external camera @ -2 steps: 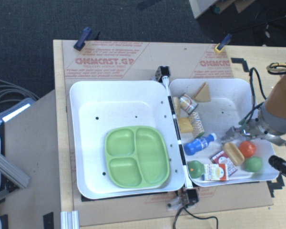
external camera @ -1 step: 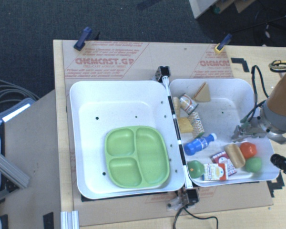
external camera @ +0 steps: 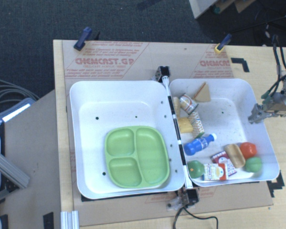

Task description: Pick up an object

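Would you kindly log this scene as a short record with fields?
left bin: green tray
right bin: blue bottle, can, wedge, carton, hot dog, tomato, two green fruits
gripper: over the right bin's right rim, nothing seen between its fingers
task state: nothing lifted yet

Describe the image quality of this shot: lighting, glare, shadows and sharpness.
Camera view: lighting is even and diffuse, with soft shadows inside the left bin; the white bins look bright yet keep detail; mild sheen on the green tray; the small items in the right bin are soft, labels unreadable; the gripper at the right looks slightly blurred.
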Robot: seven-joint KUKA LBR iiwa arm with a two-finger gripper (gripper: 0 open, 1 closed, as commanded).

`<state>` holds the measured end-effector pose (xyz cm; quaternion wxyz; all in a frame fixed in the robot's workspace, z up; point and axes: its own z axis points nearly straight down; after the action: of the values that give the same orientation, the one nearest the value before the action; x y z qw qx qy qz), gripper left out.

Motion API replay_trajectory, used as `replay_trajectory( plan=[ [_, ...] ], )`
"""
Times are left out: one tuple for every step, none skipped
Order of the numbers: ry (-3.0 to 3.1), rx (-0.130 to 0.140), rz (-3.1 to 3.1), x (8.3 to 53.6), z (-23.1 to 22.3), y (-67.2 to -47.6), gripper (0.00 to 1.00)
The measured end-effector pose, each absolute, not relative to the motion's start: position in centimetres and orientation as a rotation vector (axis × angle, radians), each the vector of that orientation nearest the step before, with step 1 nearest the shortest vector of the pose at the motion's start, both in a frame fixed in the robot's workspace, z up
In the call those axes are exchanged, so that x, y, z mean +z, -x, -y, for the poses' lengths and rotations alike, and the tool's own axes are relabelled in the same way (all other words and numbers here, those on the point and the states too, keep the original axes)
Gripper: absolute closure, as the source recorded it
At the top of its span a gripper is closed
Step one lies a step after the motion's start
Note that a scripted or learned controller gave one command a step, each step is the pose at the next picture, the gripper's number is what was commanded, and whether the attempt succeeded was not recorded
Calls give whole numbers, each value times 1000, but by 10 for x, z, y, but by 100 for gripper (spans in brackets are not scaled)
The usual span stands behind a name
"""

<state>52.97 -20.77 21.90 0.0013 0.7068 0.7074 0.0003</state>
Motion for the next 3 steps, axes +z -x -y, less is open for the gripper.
replay_trajectory(
  plan=[
    [-2218,1,-2222,228,223,-620,100],
    [-2221,0,-2223,195,196,-618,100],
    [-2220,2,-2224,224,126,-595,100]
  ],
)
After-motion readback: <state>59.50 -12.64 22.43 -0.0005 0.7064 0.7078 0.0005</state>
